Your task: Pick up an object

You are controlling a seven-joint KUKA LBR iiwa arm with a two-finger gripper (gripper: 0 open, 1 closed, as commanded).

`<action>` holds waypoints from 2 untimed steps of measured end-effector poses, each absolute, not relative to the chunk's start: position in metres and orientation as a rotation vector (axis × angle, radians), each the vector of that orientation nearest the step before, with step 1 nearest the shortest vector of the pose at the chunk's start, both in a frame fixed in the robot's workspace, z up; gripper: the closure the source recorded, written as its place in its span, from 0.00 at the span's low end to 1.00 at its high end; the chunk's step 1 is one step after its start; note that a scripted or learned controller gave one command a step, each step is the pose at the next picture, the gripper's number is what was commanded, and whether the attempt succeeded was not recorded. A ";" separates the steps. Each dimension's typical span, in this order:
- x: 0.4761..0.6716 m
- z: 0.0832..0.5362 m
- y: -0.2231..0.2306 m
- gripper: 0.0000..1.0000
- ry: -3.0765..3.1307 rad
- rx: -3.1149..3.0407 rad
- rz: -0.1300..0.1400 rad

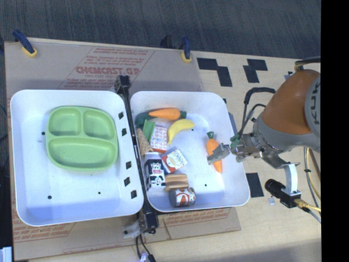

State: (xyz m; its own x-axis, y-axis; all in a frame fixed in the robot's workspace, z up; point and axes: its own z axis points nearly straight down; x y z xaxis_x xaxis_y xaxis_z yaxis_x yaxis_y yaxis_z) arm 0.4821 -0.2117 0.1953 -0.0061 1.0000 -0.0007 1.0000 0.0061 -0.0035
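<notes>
Two shallow white bins side by side on table (256, 201), clipped over cardboard sheet (109, 64) printed "CHEMCAST GP" in red. Left bin (27, 201): green divided plate (82, 137) only, likely the drop side. Right bin (232, 187): toy food heaped toward left wall: long carrot (163, 113), banana (180, 129), small printed packets (text unreadable), can (182, 197). End effector (220, 153) at right wall, apparently clamped on small carrot (212, 146); full grasp uncertain, carrot low in bin.
</notes>
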 end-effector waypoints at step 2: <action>0.514 0.104 -0.211 1.00 -2.235 -2.205 0.005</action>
State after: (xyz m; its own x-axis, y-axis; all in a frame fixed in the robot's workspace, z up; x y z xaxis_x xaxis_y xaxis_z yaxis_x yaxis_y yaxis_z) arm 0.5139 -0.2109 0.1045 -0.0137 0.9999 -0.0007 0.9999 0.0137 -0.0036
